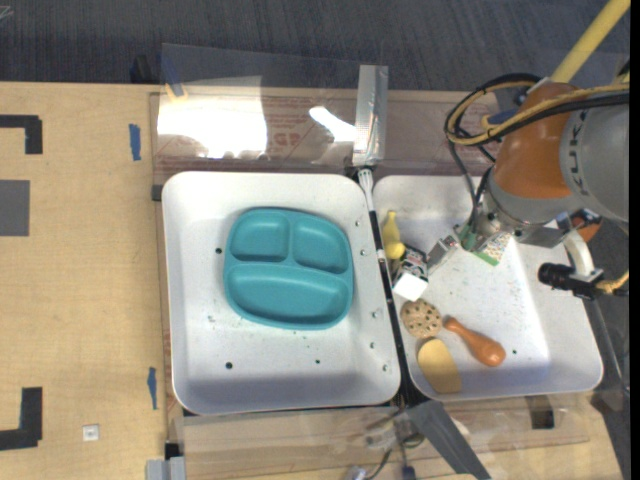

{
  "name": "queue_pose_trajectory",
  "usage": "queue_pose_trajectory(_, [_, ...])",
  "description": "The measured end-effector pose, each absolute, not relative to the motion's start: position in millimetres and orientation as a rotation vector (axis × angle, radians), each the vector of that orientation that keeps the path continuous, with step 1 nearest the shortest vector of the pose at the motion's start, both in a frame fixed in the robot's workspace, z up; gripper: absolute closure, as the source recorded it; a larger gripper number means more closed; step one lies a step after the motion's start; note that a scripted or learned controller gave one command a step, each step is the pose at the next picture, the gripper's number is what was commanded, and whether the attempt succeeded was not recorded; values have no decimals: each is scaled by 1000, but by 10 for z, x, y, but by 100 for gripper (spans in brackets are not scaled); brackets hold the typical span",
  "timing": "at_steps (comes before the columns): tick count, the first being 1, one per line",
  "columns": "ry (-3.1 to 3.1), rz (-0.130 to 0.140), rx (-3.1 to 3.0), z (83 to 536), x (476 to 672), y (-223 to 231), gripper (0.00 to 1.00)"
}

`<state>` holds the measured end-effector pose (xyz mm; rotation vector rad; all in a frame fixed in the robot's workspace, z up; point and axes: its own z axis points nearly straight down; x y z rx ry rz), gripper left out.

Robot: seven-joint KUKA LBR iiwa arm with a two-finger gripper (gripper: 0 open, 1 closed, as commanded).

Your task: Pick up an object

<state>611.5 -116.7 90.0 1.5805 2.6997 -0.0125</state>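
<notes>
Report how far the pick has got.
Done: the arm has reached over the right bin, with the gripper low near its back. In hand: nothing visibly held. Left: the whole pick. The wooden spoon, yellow banana-like toy and small white block all lie in that bin. The teal divided plate sits in the left bin.

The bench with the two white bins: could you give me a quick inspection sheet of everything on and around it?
Surface: left bin and right bin, side by side on a wooden bench.
Job's things: teal divided plate in left bin; wooden spoon, yellow spatula, yellow piece and small packets in right bin.
Clutter: nothing seen.
Grippers: tool low over right bin; fingers unclear.
Cables: yellow and black loops on arm.
Surroundings: dark carpet, blue tape marks.
</notes>
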Motion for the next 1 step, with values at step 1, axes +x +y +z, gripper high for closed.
queue_pose_trajectory(1, [2622,2,1720,877,5889,-1912,0])
